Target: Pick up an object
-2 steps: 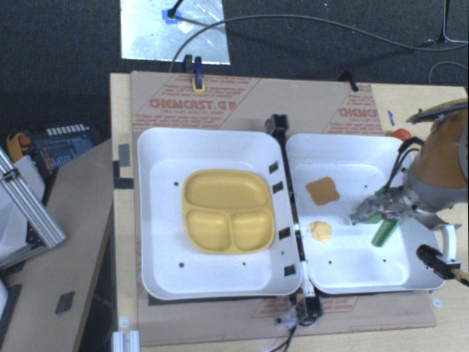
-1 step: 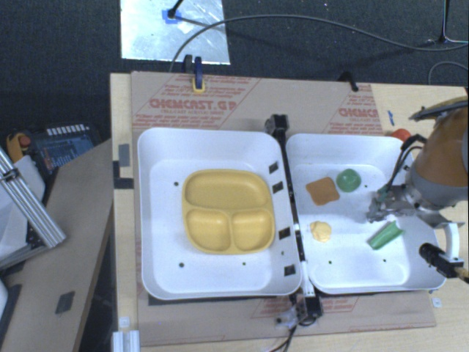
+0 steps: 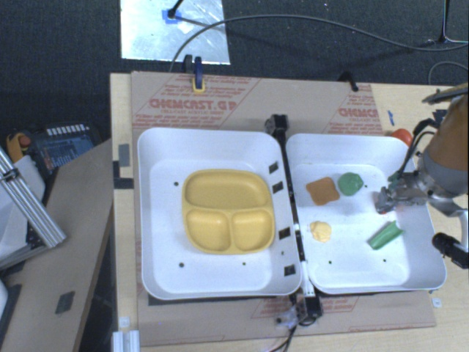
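The right bin [image 3: 366,284] holds a brown flat piece [image 3: 322,191], a round green object [image 3: 350,183], a small pale yellow lump [image 3: 320,231] and a long green piece [image 3: 385,235]. My gripper [image 3: 386,200] hangs over the right part of this bin, just above the long green piece and to the right of the round green object. Nothing shows between its fingers, and their spacing is too small to read.
In the left bin [image 3: 157,270] lies a yellow divided plate [image 3: 226,210]. A black divider with clips [image 3: 286,196] runs between the bins. The arm's grey body [image 3: 447,160] covers the right bin's far right rim. An orange object [image 3: 401,134] sits behind that bin.
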Controlling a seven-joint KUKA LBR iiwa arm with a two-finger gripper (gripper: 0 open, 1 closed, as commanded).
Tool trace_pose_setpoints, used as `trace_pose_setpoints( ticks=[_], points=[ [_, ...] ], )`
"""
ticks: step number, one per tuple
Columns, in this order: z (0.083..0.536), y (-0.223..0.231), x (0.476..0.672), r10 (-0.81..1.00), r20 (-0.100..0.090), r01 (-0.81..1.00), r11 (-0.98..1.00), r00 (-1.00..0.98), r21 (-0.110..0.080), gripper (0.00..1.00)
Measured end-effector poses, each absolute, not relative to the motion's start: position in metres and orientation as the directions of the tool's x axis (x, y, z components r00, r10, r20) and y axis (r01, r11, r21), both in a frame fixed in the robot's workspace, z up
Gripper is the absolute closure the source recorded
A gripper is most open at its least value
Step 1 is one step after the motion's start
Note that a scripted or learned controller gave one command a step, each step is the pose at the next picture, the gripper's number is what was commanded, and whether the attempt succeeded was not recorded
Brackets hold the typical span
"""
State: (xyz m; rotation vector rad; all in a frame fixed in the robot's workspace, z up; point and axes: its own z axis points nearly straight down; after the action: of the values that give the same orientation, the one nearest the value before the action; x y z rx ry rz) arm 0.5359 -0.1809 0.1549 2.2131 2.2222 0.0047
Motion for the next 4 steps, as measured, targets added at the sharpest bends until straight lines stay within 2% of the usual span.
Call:
trace_pose_setpoints(
  ticks=[2,3,4],
  points=[
    [0.233,-0.181,0.537,1.0,-0.002,1.0,0.005,-0.005,0.006,1.0],
    [0.229,-0.131,0.551,1.0,0.001,1.0,0.01,-0.01,0.003,1.0],
    [0.23,-0.066,0.556,1.0,0.002,1.0,0.011,-0.011,0.002,1.0]
  ],
)
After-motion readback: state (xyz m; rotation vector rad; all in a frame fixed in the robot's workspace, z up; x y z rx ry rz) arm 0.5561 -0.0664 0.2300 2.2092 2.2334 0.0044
